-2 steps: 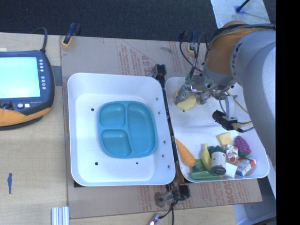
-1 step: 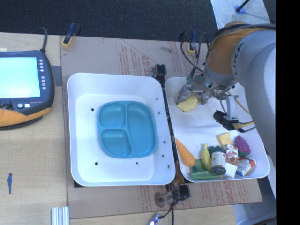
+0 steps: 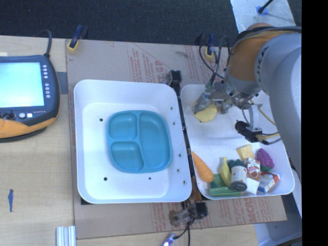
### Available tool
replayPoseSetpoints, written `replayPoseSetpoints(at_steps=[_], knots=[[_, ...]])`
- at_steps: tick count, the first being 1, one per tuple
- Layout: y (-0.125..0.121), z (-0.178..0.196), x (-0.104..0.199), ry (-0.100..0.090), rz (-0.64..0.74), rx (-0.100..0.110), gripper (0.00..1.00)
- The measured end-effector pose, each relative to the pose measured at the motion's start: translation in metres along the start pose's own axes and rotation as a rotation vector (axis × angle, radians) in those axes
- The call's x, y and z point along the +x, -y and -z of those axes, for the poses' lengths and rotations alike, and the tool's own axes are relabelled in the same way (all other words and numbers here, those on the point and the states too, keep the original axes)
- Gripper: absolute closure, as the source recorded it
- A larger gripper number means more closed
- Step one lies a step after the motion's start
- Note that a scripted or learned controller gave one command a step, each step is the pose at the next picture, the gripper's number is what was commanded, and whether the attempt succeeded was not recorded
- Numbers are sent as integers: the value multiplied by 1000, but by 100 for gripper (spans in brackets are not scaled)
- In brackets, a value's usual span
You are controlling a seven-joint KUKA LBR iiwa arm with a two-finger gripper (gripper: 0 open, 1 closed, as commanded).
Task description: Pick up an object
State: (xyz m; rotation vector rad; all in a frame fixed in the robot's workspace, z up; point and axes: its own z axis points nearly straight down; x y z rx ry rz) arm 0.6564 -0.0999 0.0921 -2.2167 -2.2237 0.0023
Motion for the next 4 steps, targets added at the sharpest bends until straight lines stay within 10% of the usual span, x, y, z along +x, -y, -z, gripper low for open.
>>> replayPoseSetpoints(at_steps=[4], knots=[[0, 0, 5, -1, 0, 2, 0]])
